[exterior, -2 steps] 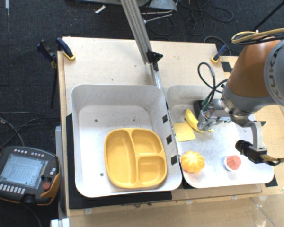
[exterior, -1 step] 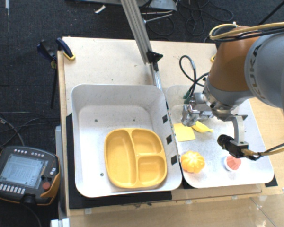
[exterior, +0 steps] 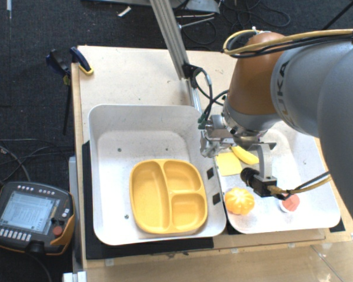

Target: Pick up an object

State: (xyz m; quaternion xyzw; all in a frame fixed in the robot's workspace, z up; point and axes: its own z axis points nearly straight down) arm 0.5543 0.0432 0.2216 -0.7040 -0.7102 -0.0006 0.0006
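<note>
Yellow banana (exterior: 245,155) lies in the right bin (exterior: 310,175), near its inner wall, touching a pale yellow flat square (exterior: 227,164). It is likely the object nearest to hand for the pick, since the gripper (exterior: 212,144) hangs just beside it, low over the divide between the two bins. The arm comes in from the right with its wrist bent down, which suits a top-down grab in this bin rather than the other. Nothing is seen held. Whether the gripper is apart or closed cannot be told: the wrist's bulk and the slant of the view cover its working end. Also in the right bin are an orange round fruit (exterior: 239,201) near the front edge and a red piece (exterior: 290,202), partly covered, shape unclear. The arm masks much of the bin's far half, so more items may sit under it. Left bin (exterior: 106,151) carries a yellow divided tray (exterior: 167,195), lying flat, apart from the gripper — probably too broad for an easy grasp.
</note>
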